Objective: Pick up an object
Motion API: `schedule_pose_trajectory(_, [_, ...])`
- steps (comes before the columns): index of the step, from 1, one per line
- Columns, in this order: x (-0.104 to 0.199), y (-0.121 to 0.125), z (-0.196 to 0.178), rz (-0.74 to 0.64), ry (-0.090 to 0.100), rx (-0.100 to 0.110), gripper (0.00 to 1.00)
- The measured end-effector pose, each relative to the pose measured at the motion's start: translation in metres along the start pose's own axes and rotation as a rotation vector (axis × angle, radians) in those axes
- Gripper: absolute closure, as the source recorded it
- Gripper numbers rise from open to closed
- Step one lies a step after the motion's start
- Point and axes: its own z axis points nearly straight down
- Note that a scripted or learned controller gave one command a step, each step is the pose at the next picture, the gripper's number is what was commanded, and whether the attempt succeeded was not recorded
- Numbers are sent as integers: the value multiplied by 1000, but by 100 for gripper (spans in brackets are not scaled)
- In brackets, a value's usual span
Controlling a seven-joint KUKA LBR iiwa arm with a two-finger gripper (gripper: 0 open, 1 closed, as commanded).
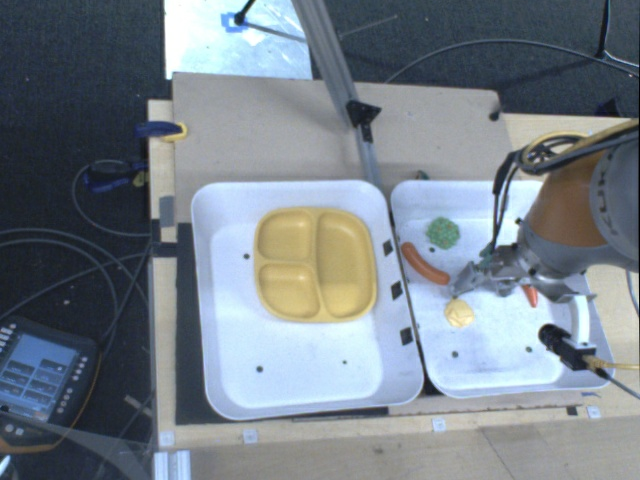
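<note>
Dark carpet, cables, tan bench [300, 128] with two white bins [300, 388]

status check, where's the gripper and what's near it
Gripper low in right bin, fingers unclear. Hot dog left of it, yellow piece just below, green piece above. Nothing seen held.

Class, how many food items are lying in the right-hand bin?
3 clearly: a green broccoli piece near the back, a sausage along the left side, a yellow lump in the middle. An orange bit peeks from under the gripper; more may be hidden.
</note>
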Motion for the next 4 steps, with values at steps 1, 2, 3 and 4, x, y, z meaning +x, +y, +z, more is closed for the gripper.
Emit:
schedule_pose_trajectory(1, [0,1,-12,0,0,-4,100])
schedule_pose_trajectory(2, [-1,1,-76,-5,-2,-8,100])
schedule_pose_trajectory(3, [-10,-1,-125,-5,-2,-7,100])
schedule_pose_trajectory(4, [-9,11,-177,-7,-2,-8,100])
